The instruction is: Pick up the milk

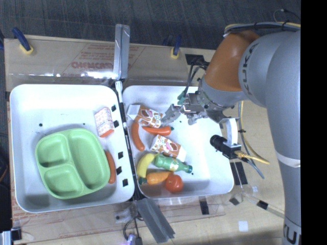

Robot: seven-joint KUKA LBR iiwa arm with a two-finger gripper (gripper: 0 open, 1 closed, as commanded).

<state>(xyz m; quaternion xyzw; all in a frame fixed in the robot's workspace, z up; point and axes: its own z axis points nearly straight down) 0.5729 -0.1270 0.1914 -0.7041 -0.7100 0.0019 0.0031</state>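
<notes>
Milk-wise: small white/orange carton with red print (pixel 103 121) sits in the left shallow white bin (pixel 20 137), right by the divider wall, just above-right of the green 3-compartment plastic tray (pixel 71 162). An orange sausage-shaped toy (pixel 111 166) lies along the tray's right edge.

Two-finger gripper (pixel 172 113) hangs over the right shallow white bin (pixel 204 167), near its top-middle, fingers look spread w/ nothing between them. It's close to a brown/white carton (pixel 148 117), can't tell if touching.

Rest of the right bin, all bunched on the left side: another brown/white carton (pixel 166 146), red chili pepper (pixel 156 130), orange hot dog (pixel 137 136), yellow banana (pixel 143 164), green plastic bottle (pixel 171 163), red tomato (pixel 174 182), orange carrot-ish piece (pixel 157 177).
</notes>
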